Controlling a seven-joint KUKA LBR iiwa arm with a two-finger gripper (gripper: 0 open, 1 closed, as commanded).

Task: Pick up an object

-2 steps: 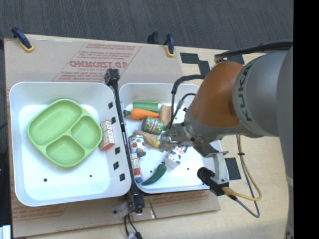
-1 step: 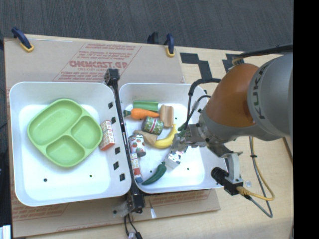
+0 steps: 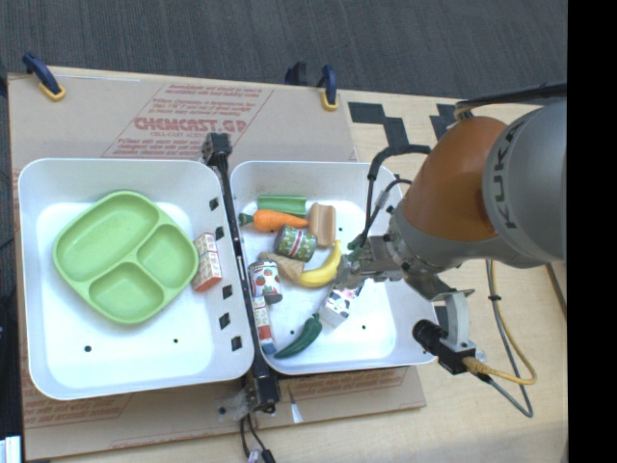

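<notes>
grey gripper half-hidden over banana

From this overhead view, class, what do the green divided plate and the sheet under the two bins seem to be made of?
Green divided plate: probably molded plastic, smooth with a slight sheen; one even color, rounded compartment ridges.
Sheet under the bins: looks like corrugated cardboard, matte tan, with red printed lettering and clamps at its far edge.

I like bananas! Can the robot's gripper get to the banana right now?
Probably yes. The gripper hangs right beside the banana in the right bin, with nothing lying on top, though a small can crowds its other side.
</notes>
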